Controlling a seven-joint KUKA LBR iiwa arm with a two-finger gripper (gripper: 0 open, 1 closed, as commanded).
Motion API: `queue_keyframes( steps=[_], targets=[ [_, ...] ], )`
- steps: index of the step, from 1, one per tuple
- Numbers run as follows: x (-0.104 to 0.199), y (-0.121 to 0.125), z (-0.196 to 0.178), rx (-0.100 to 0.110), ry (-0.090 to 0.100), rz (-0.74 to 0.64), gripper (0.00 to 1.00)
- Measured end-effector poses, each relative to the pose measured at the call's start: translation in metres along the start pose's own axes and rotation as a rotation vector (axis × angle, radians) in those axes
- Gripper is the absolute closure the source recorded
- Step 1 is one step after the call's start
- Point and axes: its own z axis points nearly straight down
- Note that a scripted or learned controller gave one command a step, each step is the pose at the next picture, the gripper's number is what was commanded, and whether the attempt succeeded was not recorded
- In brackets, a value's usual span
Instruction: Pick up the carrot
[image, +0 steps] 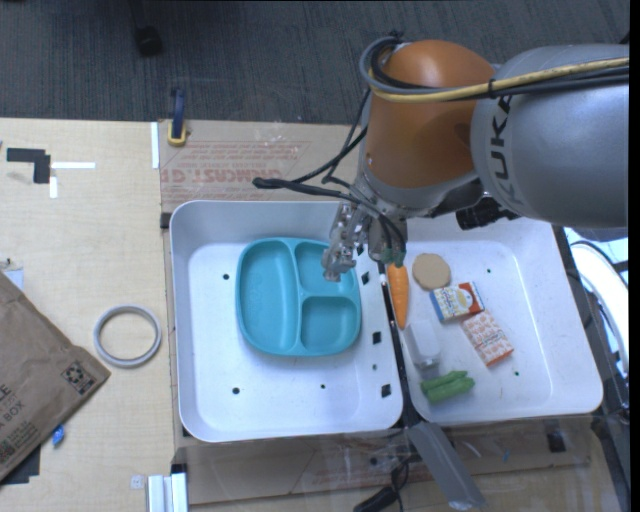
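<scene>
The left bin (200, 330) holds a blue tray (297, 297). In the right bin (540, 380), the orange carrot (399, 294) lies lengthwise along its left wall. The tool (352, 250) hangs open, gripping nothing.

A robotics lab. Two shallow white plastic bins (200, 330) sit on a pale wooden counter (80, 230). Left of the bins lie a roll of tape (127, 334) and black tape marks (30, 162).

End effector (345, 250) over teal tray (297, 297) (carrot (398, 293) just beside)
</scene>
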Motion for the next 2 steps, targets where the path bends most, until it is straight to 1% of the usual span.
queue_keyframes(
  steps=[1,2],
  targets=[
    [0.005,0.076,-0.052,0.001,0.000,-0.082,1.00],
    [-0.060,0.059,-0.044,-0.001,-0.002,-0.685,1.00]
  ],
)
